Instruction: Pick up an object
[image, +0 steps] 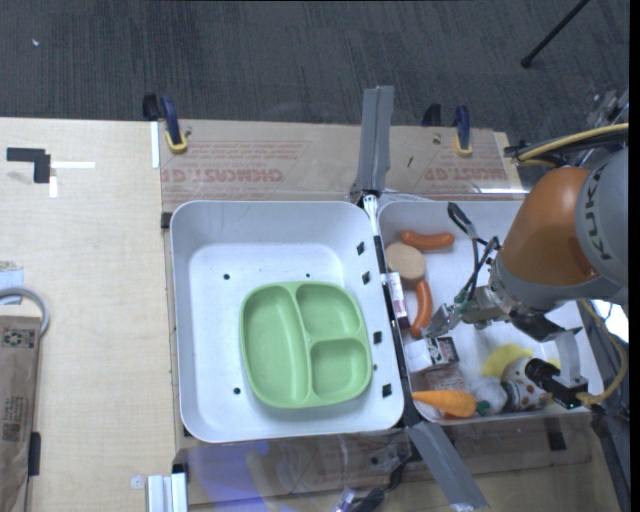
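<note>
Found a carrot (445, 401) jammed against the near rim of the right bin (450, 275), at its 6 o'clock, with a brown packet (436, 378) just behind it and a yellow lump (506, 356) toward 4 o'clock. Judged these as loose stock heaped for picking, not laid out in any order. Across the divider, saw a green divided plate (305, 343) alone in the left bin (210, 300), well apart from the arm and probably not the aim. Placed the gripper (445, 322) low over the right bin toward 9 o'clock, just beside a red sausage (423, 305) lying along the left wall. Took that sausage, or the white card (443, 350) just nearer, as the likely object, given the tool's place close above both. Could not make out the gripper's state, apart or together, nor anything clamped in it. Farther back, noted a tan bun (405, 262) at 10 o'clock and a second sausage (427, 240) at 11.
</note>
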